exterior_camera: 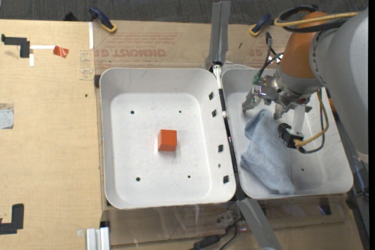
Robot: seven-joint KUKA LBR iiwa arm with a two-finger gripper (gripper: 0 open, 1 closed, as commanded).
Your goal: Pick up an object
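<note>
Gripper point(265, 103) sits over the right bin point(334, 180), near its upper-left corner, hanging off the grey arm point(343, 61) with the orange band point(299, 55) just above the wrist. Can't tell how the gripper is set from this angle – the wrist body and cables point(310, 140) cover most of it. Nothing visibly held.

Directly below and touching or nearly touching the gripper: a crumpled blue-grey cloth point(266, 152), spreading from under the gripper down toward the near edge of the same bin.

Left of the gripper, past the divider between the bins, is the left bin point(117, 143). An orange block point(167, 140) lies flat near its centre – well apart from the gripper, nothing touching it.

Further out, on the bench point(47, 126) left of the bins: a small red piece point(60, 51) near the far-left edge. Two blue-and-yellow clamps point(102, 19) grip the cardboard sheet point(152, 47) behind the bins.
</note>
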